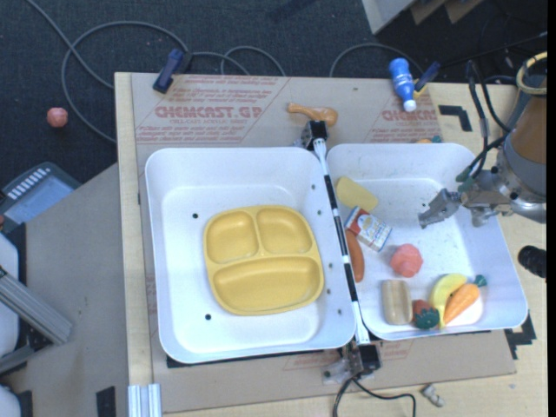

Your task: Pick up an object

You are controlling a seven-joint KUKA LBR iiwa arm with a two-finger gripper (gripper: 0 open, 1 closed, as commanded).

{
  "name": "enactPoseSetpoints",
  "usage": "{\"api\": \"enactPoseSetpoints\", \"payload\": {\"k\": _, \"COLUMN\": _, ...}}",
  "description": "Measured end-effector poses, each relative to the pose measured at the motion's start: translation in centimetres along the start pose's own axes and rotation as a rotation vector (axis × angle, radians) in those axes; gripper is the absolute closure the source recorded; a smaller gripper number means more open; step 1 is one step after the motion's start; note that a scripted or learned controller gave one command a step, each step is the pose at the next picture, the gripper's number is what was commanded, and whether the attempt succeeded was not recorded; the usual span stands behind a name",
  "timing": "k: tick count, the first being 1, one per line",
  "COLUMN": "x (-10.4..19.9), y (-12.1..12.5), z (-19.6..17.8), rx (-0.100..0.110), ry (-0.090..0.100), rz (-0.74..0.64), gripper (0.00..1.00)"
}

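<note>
The arm's upper part is cut off at the worktop's right edge. The gripper [439, 208] hangs over the right bin [495, 259], fingers spread and holding nothing; the pink ball [406, 260] lies near the bin's middle.

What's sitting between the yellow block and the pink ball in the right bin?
In the camera view, a small red-and-white carton lies between the yellow block and the pink ball, on the right bin floor.
</note>
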State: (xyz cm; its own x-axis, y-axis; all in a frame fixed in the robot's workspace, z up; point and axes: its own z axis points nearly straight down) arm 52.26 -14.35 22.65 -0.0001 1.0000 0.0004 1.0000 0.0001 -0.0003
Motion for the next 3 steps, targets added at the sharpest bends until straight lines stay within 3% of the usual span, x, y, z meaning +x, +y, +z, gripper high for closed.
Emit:
{"api": "enactPoseSetpoints", "payload": {"k": 1, "x": 4.1, "y": -0.8, "z": 13.2, "rx": -0.002, "ry": -0.001, "rz": 0.001, "gripper": 0.00}}
{"api": "enactPoseSetpoints", "payload": {"k": 2, "x": 4.8, "y": -4.0, "z": 14.2, "rx": 0.001, "ry": -0.001, "rz": 0.002, "gripper": 0.00}}
{"api": "enactPoseSetpoints", "payload": {"k": 3, "x": 4.8, "y": -4.0, "z": 13.3, "rx": -0.001, "ry": -0.001, "rz": 0.002, "gripper": 1.00}}
